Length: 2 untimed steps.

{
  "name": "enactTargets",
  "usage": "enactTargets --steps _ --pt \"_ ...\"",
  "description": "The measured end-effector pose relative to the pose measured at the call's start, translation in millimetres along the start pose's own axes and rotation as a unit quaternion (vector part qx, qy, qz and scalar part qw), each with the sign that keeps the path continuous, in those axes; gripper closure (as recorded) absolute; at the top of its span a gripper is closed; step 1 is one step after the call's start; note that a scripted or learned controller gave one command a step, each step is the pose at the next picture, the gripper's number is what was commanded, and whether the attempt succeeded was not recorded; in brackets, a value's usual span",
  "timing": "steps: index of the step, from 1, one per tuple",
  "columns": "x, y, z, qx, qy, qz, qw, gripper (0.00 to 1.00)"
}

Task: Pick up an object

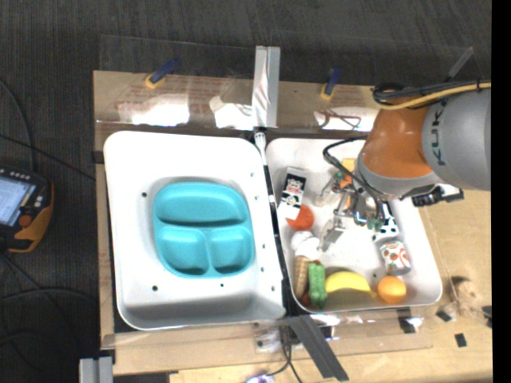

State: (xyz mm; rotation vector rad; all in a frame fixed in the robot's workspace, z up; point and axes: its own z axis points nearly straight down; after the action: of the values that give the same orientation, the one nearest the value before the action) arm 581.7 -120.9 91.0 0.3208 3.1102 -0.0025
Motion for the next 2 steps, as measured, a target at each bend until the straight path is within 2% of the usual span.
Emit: enactTargets --steps 1,2 --pt "41.8 -47.6 -0.9 0.001 -0.001 -0.003 1.0 0.0" --pt "-11.6 -34.6 1.0 0.001 0.001 0.097 0.9953 0.0"
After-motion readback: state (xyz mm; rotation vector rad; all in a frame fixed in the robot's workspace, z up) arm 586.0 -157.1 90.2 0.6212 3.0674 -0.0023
